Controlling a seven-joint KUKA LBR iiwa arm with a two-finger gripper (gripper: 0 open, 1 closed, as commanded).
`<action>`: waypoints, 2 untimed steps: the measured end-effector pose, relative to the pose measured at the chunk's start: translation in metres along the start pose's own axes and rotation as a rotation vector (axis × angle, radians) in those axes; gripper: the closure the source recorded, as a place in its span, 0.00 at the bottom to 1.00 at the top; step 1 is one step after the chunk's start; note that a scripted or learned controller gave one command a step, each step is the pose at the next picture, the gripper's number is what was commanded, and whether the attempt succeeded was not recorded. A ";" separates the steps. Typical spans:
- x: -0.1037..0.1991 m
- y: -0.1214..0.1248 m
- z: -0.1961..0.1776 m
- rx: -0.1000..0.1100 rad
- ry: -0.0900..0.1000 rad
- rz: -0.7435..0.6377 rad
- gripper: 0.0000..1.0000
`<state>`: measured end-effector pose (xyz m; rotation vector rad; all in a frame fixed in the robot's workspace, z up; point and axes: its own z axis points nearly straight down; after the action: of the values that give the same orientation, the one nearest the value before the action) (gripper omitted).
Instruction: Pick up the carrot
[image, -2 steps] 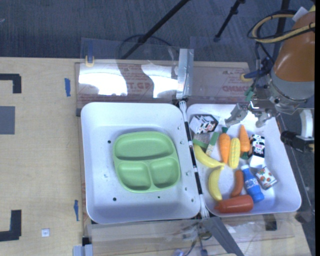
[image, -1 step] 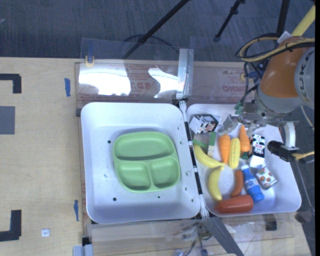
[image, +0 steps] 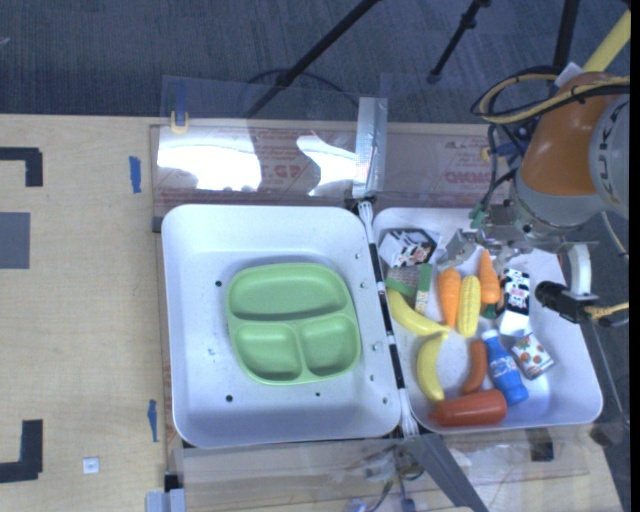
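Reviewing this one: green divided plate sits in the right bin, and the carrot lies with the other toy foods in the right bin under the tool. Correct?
Not quite. The camera view shows the green divided plate in the left bin, not the right. The carrot does lie with the toy foods in the right bin, near the tool.

Two white bins (image: 190, 300), one green tray (image: 293, 322), two bananas (image: 412, 315), two carrots (image: 450, 296).
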<state>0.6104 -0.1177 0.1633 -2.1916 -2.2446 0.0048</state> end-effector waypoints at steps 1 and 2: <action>-0.056 0.030 0.006 -0.002 -0.001 -0.040 0.00; -0.048 0.056 0.036 -0.005 -0.002 -0.229 0.00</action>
<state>0.6678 -0.1639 0.1266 -1.9227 -2.4839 0.0008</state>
